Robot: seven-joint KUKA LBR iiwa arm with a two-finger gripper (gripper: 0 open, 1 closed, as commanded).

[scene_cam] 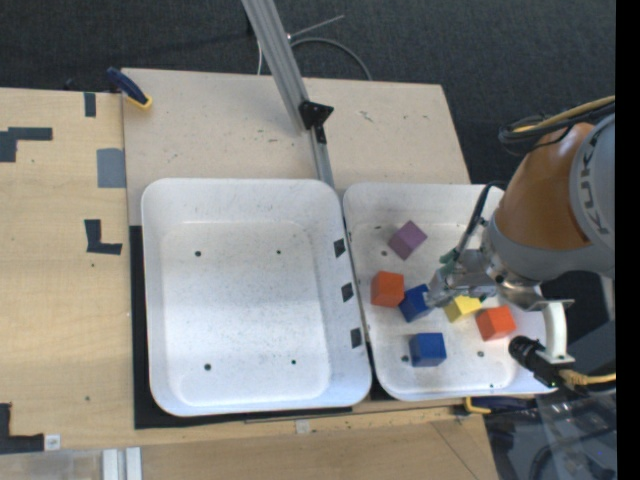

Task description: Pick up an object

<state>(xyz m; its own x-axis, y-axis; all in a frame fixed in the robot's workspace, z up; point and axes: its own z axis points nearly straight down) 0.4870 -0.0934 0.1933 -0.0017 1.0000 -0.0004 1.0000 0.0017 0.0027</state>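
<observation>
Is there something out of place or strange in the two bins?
Nothing stands out. The blocks lie loose in the right bin, as expected; one blue block sits tilted beside the orange block, next to the gripper.

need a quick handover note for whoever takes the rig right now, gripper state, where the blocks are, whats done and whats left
Gripper: low in the right bin, among the blocks; whether the jaws are open or shut cannot be told, and no block is seen held.
Blocks, all in the right bin: purple block toward the back, orange block left of the gripper, tilted blue block and yellow block right at the gripper, red-orange block to its right, second blue block near the front.
Left bin: white, speckled.
Done: arm is down at the cluster.
Left: secure one block and lift it.
</observation>
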